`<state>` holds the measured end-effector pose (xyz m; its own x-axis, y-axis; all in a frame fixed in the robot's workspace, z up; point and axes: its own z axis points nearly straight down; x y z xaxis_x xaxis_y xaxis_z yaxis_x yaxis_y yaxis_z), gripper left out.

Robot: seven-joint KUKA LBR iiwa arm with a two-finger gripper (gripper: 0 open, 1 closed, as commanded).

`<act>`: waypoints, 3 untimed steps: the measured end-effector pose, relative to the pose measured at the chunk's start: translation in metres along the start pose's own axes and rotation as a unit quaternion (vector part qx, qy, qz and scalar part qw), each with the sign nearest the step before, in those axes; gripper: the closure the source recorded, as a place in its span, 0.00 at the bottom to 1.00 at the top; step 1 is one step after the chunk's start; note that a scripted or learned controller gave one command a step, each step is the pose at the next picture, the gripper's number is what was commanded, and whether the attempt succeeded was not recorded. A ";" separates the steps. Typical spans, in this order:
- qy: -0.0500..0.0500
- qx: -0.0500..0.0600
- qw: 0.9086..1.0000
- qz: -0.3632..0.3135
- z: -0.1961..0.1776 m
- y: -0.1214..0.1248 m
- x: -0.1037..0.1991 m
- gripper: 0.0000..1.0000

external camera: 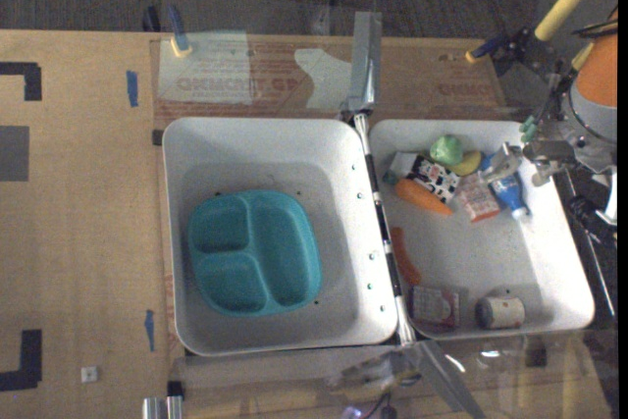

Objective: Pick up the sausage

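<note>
the teal divided plate [253,251] sits in the left bin [196,147]. the sausage [404,256] lies against the right bin's [559,255] left wall, well apart from the gripper [538,152] at the far upper right edge; whether its grip is apart or together, i cannot tell.

We noted a grey arm [589,118] with an orange band [601,74], metal gripper [522,159], dark cabling alongside.
</note>
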<state>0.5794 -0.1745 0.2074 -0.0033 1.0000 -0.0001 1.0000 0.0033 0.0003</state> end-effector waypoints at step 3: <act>-0.001 -0.001 0.984 0.180 -0.065 -0.006 -0.006 0.00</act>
<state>0.5732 -0.1804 0.2725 0.3503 0.9366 -0.0008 0.9366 -0.3503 0.0028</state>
